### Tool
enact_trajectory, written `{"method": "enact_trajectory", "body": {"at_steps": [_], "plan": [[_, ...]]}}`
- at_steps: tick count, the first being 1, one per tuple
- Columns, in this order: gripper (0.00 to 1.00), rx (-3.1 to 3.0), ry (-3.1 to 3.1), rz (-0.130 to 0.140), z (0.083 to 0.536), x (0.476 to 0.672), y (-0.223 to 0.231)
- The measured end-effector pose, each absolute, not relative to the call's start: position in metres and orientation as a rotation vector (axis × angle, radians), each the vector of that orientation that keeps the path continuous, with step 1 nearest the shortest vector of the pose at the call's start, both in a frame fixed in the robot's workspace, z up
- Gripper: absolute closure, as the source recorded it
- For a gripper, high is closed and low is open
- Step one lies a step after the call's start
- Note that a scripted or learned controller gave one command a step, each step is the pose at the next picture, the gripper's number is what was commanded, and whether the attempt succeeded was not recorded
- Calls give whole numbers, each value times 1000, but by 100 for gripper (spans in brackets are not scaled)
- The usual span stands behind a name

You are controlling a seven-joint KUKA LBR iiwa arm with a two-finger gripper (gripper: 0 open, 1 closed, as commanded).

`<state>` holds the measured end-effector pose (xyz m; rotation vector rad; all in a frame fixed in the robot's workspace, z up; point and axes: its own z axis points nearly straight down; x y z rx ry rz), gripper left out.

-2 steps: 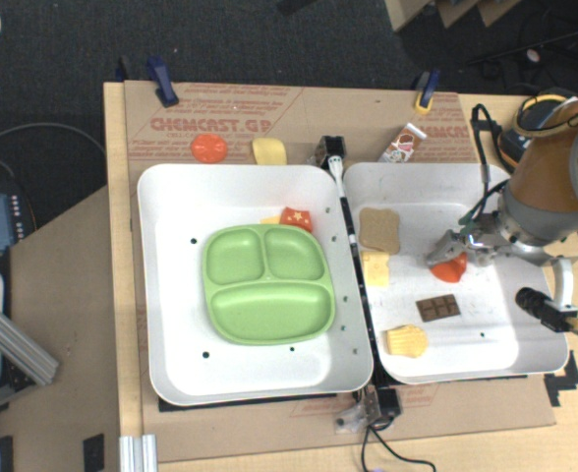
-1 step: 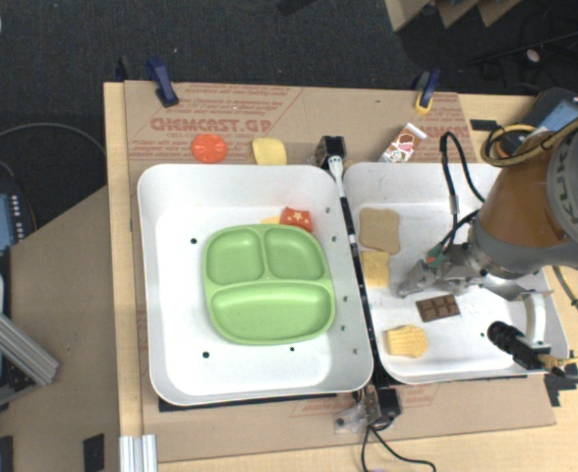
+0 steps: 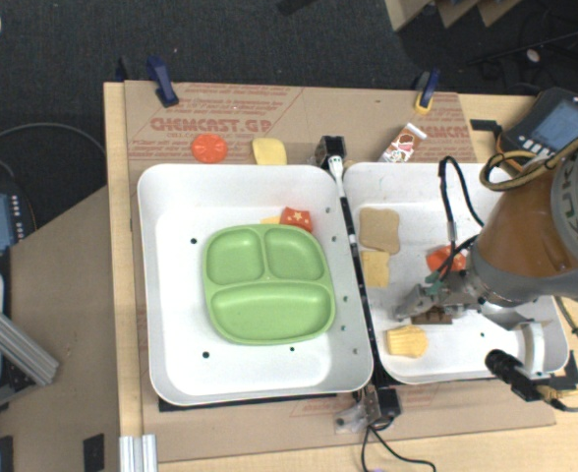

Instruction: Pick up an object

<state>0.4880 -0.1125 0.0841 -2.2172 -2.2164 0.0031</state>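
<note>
Dark carpet surrounds the desk [image 3: 269, 116], whose brown board top carries two shallow white bins side by side.

**Layout, largest first**
- Left bin [image 3: 161, 264]: holds a green divided plate [image 3: 267, 283] with a small red block [image 3: 297, 218] at its far edge.
- Right bin [image 3: 466, 362]: holds a tan bread-shaped slice [image 3: 378, 229], a pale yellow piece [image 3: 375, 267] just beside it, a yellow wedge [image 3: 406, 341] near the front wall, and a small orange item [image 3: 438, 259].
- Arm [image 3: 530, 234]: reaches in from the right, low over the right bin.
- Hand [image 3: 434, 303]: sits between the orange item and the yellow wedge, over a small dark object that cannot be identified. Whether its grip is spread or closed cannot be told, and nothing is seen held in it.

**Risks from this position**
1. The hand lies among several close pieces. A descent slightly off centre would likely push the yellow wedge or orange item aside instead of capturing either.
2. The black cable [image 3: 448, 200] looping off the wrist hangs near the tan slice and could drag it during a lift.
3. The bin floor is smooth, so a light piece may slide away under one-sided contact.

**Candidate object**
The yellow wedge is the nearest clear target: small, chunky, matte, resting flat near the front wall of the right bin. It appears to be a light toy food piece.
</note>
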Motion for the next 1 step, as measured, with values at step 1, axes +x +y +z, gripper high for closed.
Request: {"method": "enact_trajectory", "body": {"at_steps": [1], "plan": [[100,-2224,-2220,0,95,490,-114]]}}
